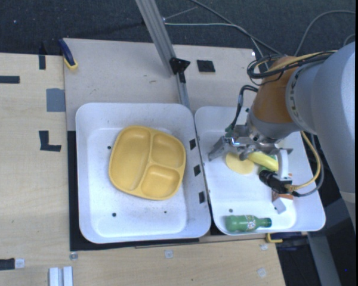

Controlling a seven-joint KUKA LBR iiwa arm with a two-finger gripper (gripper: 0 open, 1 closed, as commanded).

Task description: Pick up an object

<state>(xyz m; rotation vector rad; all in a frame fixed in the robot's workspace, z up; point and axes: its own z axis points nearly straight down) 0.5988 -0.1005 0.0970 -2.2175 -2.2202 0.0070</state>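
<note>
My gripper (234, 153) hangs low over the upper middle of the right bin (218, 186), with its fingers spread open and nothing between them. Just below the fingertips lies a pale yellow disc (241, 165) on the bin floor. A brighter yellow banana-shaped thing (264, 160) rests beside the disc on its right, partly under the wrist. A green bottle (247, 223) lies on its side near the bin's front wall. The grey arm with its orange band (273, 103) comes in from the right.
The left bin (89, 213) holds a yellow divided plate (147, 161) near its middle. A slanted metal pole (161, 34) stands behind the bins. The divider between the bins runs just left of my gripper.
</note>
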